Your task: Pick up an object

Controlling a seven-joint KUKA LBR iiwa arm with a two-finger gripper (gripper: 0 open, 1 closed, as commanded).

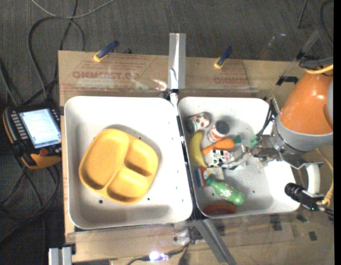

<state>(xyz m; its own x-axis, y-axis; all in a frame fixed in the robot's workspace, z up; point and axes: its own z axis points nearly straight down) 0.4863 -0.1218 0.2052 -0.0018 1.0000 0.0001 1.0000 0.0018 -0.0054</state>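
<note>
The right bin [259, 106] holds a pile along its left side: a banana [196, 148], a carrot [221, 144], a small red-and-white can [199, 121], a round white cup [219, 130], a white patterned box [219, 158], a green bottle [225, 190] and a flat red piece [220, 208]. My gripper [243, 152] is low in this bin, just right of the patterned box and below the carrot's tip. The grey wrist and orange arm [305, 112] stretch off to the right. Whether anything is held is hidden.
In the left bin [76, 203] lies a yellow divided plate [118, 165]. A teach pendant [35, 128] rests left of the bench. Two blue-and-yellow clamps [106, 50] pin cardboard at the back edge. A metal post [176, 62] rises between the bins.
</note>
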